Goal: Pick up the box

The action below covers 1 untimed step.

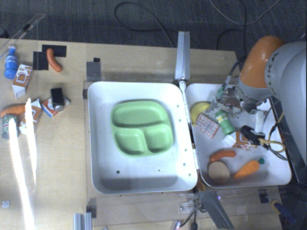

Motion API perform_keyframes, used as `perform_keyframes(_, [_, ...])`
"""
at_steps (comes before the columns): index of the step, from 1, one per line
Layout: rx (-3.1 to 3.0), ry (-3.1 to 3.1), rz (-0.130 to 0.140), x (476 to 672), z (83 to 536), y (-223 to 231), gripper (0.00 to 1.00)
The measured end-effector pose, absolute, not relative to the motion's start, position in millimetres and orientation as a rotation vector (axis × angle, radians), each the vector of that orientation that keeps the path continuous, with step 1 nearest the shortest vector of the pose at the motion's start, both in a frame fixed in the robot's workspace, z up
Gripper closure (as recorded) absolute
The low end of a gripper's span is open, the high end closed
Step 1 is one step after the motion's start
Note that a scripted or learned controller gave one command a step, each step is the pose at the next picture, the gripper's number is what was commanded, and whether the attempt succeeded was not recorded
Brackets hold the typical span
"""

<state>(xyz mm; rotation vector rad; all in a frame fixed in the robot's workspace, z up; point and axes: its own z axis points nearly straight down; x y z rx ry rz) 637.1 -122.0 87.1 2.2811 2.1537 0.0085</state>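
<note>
- My gripper (223, 101) hangs over the right bin (283, 174); how wide my fingers stand, I cannot tell.
- The box (207, 124) lies just below-left of them, beside a green bottle (224, 125).

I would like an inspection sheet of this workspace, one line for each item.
Surface: wooden bench bearing left bin and right bin.
Job's things: patterned box lies flat in the right bin, beside a green bottle.
Clutter: green divided tray in the left bin; sausage, carrot, yellow item in the right bin; small packages and a blue bottle at the bench's left end.
End effector: low over the right bin's far part; finger state unclear.
Cables: black cables on the floor behind.
Surroundings: dark floor.
</note>
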Motion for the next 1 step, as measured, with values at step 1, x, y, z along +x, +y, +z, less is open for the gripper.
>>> perform_keyframes(1, [2.462, 1.943, 0.012, 606.4, 87.9, -85.3, 0.0])
